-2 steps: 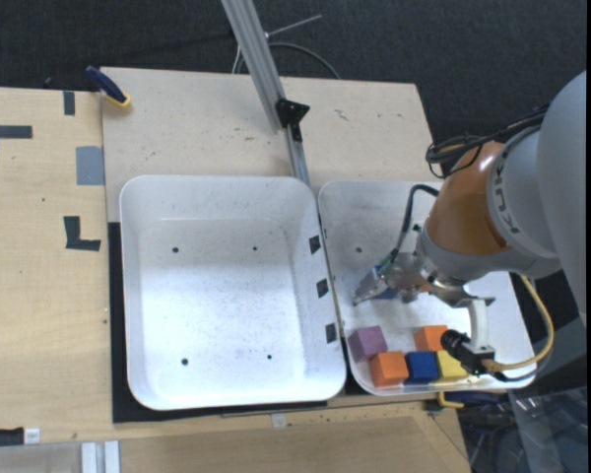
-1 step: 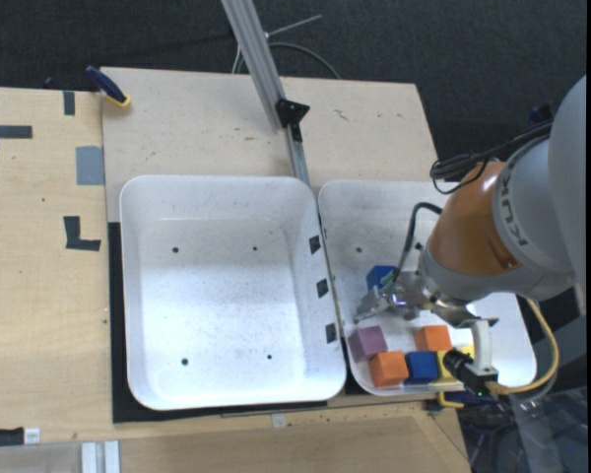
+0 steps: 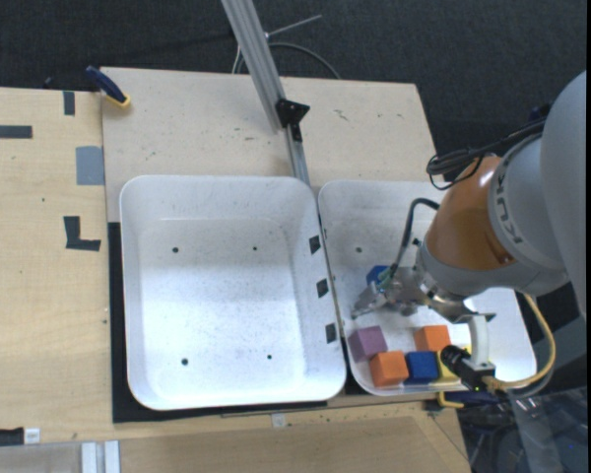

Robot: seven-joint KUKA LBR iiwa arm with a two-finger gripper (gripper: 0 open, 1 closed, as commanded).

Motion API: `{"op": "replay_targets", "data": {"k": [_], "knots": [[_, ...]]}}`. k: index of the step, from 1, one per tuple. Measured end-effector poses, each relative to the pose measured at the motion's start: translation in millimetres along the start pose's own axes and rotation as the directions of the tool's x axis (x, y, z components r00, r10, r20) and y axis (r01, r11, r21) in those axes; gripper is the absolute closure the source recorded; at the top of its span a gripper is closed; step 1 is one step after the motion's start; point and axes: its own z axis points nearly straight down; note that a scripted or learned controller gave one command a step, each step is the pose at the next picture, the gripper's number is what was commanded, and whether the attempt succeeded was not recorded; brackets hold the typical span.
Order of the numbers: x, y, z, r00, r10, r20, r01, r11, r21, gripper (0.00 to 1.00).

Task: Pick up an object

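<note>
My gripper (image 3: 382, 296) is low in the right bin (image 3: 360, 220), reaching in from the right. A small blue object (image 3: 377, 276) lies right at its tip, partly covered by it; I cannot tell if it is held. Just in front of the gripper lies a purple block (image 3: 367, 341). An orange block (image 3: 389, 367) and a blue block (image 3: 423, 365) sit side by side at the bin's front edge. A second orange block (image 3: 434, 338) lies behind them, under the wrist.
The left bin (image 3: 217, 294) stands beside the right one, with a shared wall between them. A grey metal bar (image 3: 261, 57) slants down from the top to the bins' junction. A blue and yellow tool (image 3: 108, 86) lies on the bench at back left.
</note>
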Motion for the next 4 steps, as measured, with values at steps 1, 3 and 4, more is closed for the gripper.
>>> {"op": "replay_targets", "data": {"k": [1,3,4], "knots": [[0,-1,-9,1.000,0.000,-0.001,0.000,1.000,0.002,1.00],[5,18,0,1.000,-0.001,0.000,0.001,1.000,-0.001,0.00],[17,19,-105,1.000,-0.001,0.001,0.001,1.000,-0.009,0.00]]}}
